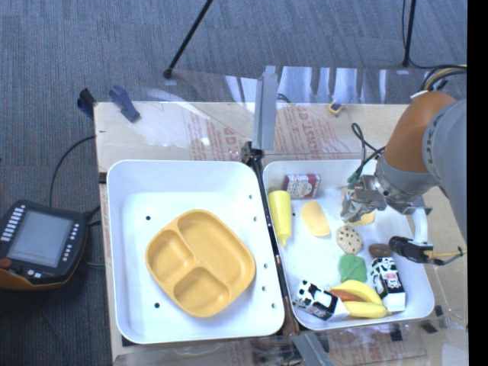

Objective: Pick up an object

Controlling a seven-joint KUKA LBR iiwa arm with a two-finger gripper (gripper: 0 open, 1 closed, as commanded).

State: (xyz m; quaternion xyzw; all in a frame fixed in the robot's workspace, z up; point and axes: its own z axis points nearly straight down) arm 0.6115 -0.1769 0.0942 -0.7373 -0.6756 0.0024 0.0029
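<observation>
At the near edge of the right bin (424, 300) lie a black-and-white milk carton (316, 300), a banana (360, 299) and a second cow-patterned carton (388, 283), all close together. Just behind the banana sits a green piece (351, 267), and behind that a round cookie (349, 239) with dark spots. A dark brown item (379, 249) lies just right of the cookie.

In the left bin (126, 204) rests a yellow plate (200, 261) with three compartments, turned at a slant.

Farther in the right bin, a yellow bottle (280, 214) lies along the left wall, and a pale yellow slice (315, 218) is beside it. A small red-labelled can (301, 184) lies near the far wall.

The end effector (358, 210) is low over the right bin, above a pale yellowish object (364, 218) just behind the cookie. Whether its fingers are spread or pressed together I cannot tell, and if they touch this object is also not clear.

Left of the desk (175, 132), a tablet-like controller (40, 242) lies on the grey floor (69, 36).
</observation>
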